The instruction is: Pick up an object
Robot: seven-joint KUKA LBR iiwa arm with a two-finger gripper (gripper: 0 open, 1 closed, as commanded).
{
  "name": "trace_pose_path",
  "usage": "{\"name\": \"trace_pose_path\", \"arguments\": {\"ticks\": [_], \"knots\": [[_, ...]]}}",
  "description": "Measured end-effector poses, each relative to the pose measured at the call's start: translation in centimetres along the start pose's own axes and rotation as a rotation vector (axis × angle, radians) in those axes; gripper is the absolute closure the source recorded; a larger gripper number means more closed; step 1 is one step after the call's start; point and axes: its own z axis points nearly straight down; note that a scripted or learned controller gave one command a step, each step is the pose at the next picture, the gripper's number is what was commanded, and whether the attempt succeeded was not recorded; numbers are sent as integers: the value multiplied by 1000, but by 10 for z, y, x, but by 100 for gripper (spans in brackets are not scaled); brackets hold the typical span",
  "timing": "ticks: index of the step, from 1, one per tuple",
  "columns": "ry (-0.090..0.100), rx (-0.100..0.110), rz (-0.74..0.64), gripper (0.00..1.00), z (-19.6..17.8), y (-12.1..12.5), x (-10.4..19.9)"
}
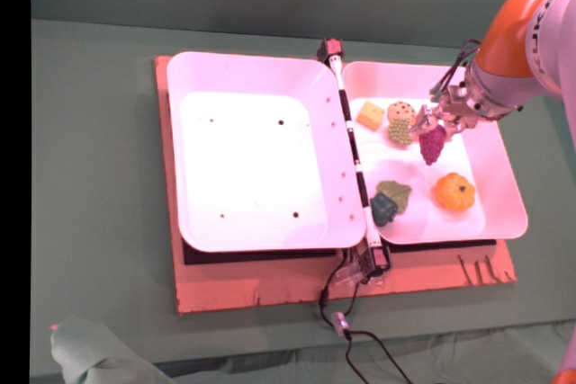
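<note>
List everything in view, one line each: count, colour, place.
Bins: 2, white, side by side on the board; left one, right one.
Cheese wedge: 1, yellow-orange, right bin, upper left.
Cookie: 1, brown, beside the wedge.
Corn piece: 1, yellow-green, below the cookie.
Grapes: 1 bunch, purple, right bin middle, under the gripper.
Pumpkin: 1, orange, right bin, lower right.
Leaf: 1, green, right bin, lower left.
Dark block: 1, dark green, on the leaf's edge.
Board: 1, reddish, under the bins.
Arm: 1, grey and orange, from the right.
Gripper: 1, above the grapes.
</note>
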Motion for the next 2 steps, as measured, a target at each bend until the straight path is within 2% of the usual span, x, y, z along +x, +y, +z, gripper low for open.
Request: {"name": "trace_pose_path", "arguments": {"ticks": [2], "knots": [[0,0,1,100,-92,8,-4]]}}
